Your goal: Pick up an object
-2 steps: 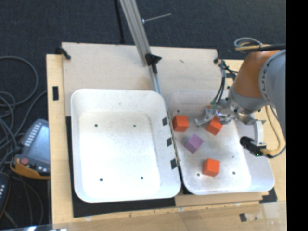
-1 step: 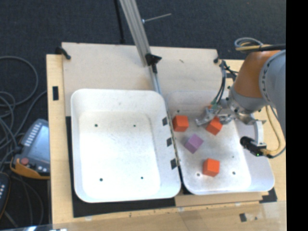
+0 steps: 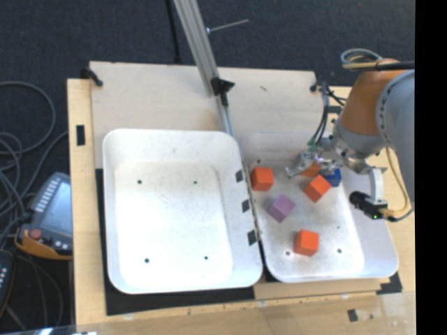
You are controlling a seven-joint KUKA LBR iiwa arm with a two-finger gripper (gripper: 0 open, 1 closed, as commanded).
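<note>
While the hand (image 3: 312, 165) hovers over the right bin (image 3: 374, 253), its grip state stays unclear.

Dark carpeted floor (image 3: 84, 19) around a light wooden bench (image 3: 167, 100), black cables (image 3: 21, 124) at nine o'clock.

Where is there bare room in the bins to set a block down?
The left bin shows bare floor from wall to wall. In the right bin, the back is crowded around the claw; a free patch lies by the front right wall, right of the front orange block.
</note>
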